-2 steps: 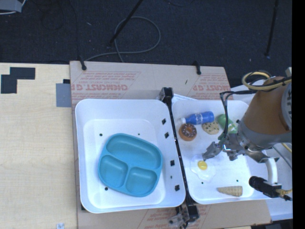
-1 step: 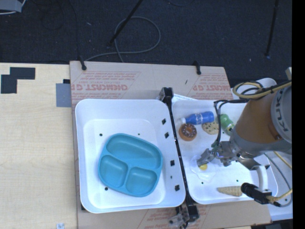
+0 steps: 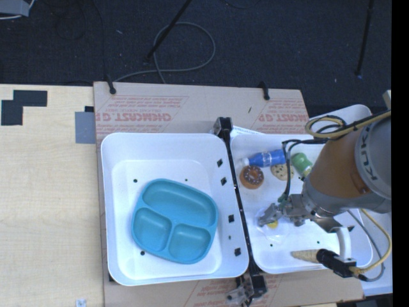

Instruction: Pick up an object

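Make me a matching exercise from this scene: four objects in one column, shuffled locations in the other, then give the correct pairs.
Objects:
1. blue divided plate
2. chocolate donut
3. blue bottle
4. ice cream cone

Locations:
A. right bin, near its front edge
B. left bin
C. right bin, toward its back edge
D. right bin, close to the divider, just in front of the bottle

Pairs: 1-B, 2-D, 3-C, 4-A

- A broad orange band (image 3: 335,165) is seen beside the arm's grey shell (image 3: 383,158).
- Yellow and black cables (image 3: 332,125) are looped above that band.
- A grey metal hand (image 3: 271,217) is seen left of it.
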`<state>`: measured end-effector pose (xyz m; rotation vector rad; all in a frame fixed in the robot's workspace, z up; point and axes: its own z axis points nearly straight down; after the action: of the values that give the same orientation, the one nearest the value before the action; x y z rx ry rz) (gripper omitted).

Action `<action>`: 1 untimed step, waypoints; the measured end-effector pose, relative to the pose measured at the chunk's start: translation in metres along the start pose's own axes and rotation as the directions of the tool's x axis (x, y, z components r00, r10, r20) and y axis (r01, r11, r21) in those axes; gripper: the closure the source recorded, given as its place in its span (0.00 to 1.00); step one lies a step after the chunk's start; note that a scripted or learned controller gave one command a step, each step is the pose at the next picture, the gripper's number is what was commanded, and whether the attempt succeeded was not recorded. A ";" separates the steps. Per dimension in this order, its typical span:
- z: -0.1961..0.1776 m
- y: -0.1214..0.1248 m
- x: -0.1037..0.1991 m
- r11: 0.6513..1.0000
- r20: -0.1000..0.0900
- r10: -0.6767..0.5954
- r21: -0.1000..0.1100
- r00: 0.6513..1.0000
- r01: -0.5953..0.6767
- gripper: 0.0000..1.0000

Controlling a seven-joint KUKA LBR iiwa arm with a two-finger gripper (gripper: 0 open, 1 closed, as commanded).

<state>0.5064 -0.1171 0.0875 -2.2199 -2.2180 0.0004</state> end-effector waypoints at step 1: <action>-0.012 0.000 -0.001 1.000 -0.001 0.006 0.000 1.000 -0.006 1.00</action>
<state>0.5068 -0.1183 0.0994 -2.2255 -2.2111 -0.0011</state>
